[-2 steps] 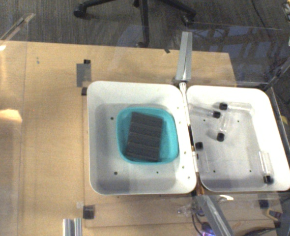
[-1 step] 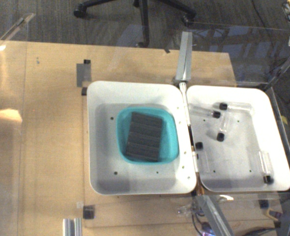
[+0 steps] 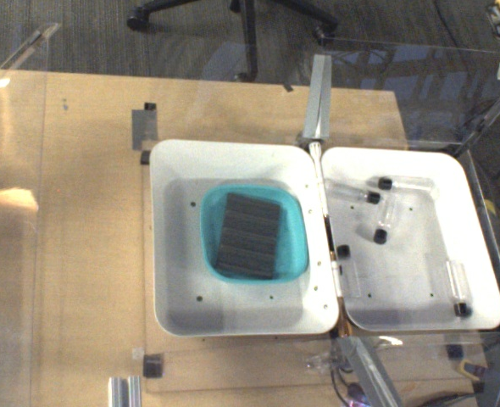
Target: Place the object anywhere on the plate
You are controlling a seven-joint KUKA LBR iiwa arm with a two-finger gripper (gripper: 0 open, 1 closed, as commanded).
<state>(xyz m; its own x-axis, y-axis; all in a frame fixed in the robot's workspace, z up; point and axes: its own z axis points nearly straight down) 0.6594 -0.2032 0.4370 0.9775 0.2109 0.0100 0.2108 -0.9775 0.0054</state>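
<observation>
Field notes, from my post on the bench's right.

- Jaws: I cannot tell how far open they stand, nor whether they have hold of anything.
- Far bin [image 3: 172, 227], the one away from my reach-in side: white, shallow. A teal plate [image 3: 209, 227] sits in its middle.
- Object: a dark grey ribbed block [image 3: 250, 236] lies flat on the plate, inside its rim, long side running up and down the view and tilted slightly. Teal shows all round it. Nothing touches it.
- Near bin [image 3: 419, 257], on my side, touches the far bin along their shared edge. It holds clear tubes with black caps, scattered:
  - one tube [image 3: 407, 181] near the back wall;
  - a second tube [image 3: 352, 193] just beside it, closer to the shared edge;
  - a third tube [image 3: 386, 220] near the middle;
  - a fourth tube [image 3: 456, 285] by the front corner on my side.
- A small black cap [image 3: 341, 250] lies against the shared edge.
- A grey metal bar [image 3: 319, 100] runs back from where the bins meet.
- A chair base [image 3: 241, 7] stands on the carpet beyond the wooden bench [image 3: 72, 253].
</observation>
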